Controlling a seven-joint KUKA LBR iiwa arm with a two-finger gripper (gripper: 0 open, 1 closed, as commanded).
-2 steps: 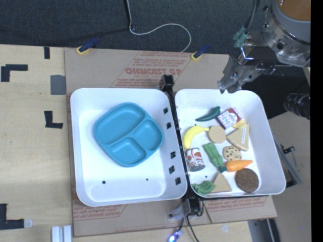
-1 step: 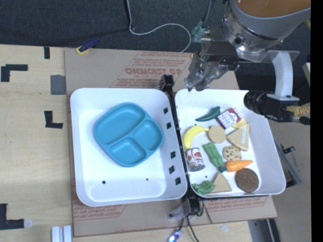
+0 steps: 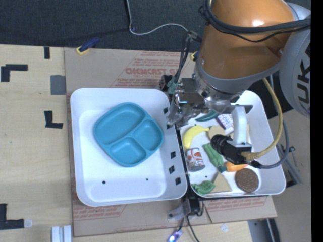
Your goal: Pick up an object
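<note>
Bright, even overhead light w/ soft short shadows. Strong white glare spot on the orange band (image 3: 252, 21), i.e. light from above. Both white bins (image 3: 86, 135) nearly blown out, little surface detail. Slight softness overall; arm housing close to lens is blurry. Dark backdrop beyond the worktop's (image 3: 30, 150) far edge is underexposed.

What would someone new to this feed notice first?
Probably the arm's big orange band, looming over the right bin and hiding part of it. Next, the blue divided plate lying alone in the left bin. Then the clutter in the right bin: a banana, a brown round cookie and green pieces.
</note>
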